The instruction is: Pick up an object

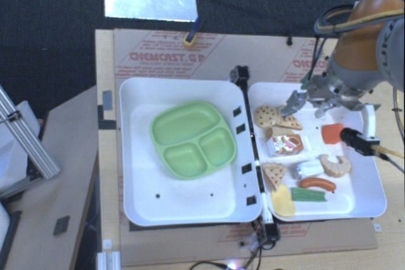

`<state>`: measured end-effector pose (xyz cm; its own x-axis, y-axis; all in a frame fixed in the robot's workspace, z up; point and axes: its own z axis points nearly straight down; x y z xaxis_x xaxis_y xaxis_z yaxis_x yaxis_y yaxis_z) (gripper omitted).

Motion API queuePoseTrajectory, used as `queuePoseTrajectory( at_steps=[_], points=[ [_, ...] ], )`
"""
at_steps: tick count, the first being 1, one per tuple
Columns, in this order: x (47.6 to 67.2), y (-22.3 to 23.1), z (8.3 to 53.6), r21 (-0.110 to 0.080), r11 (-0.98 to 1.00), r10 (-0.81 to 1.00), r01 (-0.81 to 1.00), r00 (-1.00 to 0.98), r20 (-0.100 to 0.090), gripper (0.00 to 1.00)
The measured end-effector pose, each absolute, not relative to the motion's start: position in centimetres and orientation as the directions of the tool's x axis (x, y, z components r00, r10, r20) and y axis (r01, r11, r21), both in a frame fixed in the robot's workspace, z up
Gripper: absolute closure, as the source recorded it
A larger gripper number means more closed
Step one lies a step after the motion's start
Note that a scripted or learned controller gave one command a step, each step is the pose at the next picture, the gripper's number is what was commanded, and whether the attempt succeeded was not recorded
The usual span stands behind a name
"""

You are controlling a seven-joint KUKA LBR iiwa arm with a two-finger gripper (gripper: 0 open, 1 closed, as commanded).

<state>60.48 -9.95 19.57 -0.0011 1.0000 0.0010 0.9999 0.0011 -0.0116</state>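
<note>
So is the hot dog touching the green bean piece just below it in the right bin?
Cannot tell. In the camera view the hot dog lies right above the green piece; their edges meet with no white bin floor between, but no plain contact shows.

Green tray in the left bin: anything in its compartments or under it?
All three compartments of the green tray look bare. It lies flat on the left bin floor, so whatever is beneath it is covered and cannot be seen.

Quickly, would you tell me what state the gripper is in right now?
Gripper: open, holding nothing, above the right bin near the cookie.
</note>
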Motion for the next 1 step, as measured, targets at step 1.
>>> queuePoseTrajectory(
  at_steps=[1],
  points=[
    [60.76, -9.95, 20.28, 0.001, 0.003, 1.000, 1.000, -0.003, 0.000, 0.00]
  ],
)
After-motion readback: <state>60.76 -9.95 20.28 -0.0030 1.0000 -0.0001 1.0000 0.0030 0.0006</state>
